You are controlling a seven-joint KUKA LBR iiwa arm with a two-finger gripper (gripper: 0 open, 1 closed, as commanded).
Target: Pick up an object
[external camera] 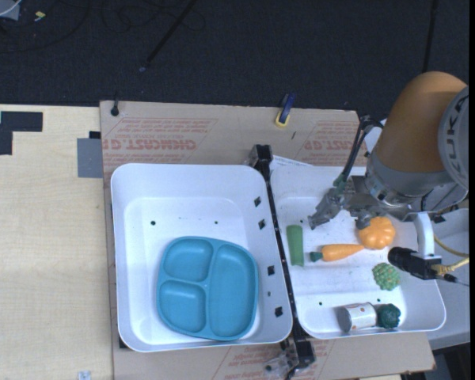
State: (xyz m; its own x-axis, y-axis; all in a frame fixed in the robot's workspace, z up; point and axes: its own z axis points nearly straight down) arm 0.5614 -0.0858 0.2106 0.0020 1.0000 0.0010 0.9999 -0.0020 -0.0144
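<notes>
Gripper (326,212) sits mid-right of frame over the right bin (313,315), fingers spread, holding nothing. Carrot (342,252) lies just below it, green cucumber (295,245) to its left.

Right bin (301,307): upper-left corner and left-bottom floor free. Green cylinder (295,245) hugs left wall; carrot (340,252), orange fruit (377,233), green ball (385,275) crowd right side; can (357,317) blocks bottom edge. Left bin (142,204): blue tray (208,288) fills lower half.
</notes>
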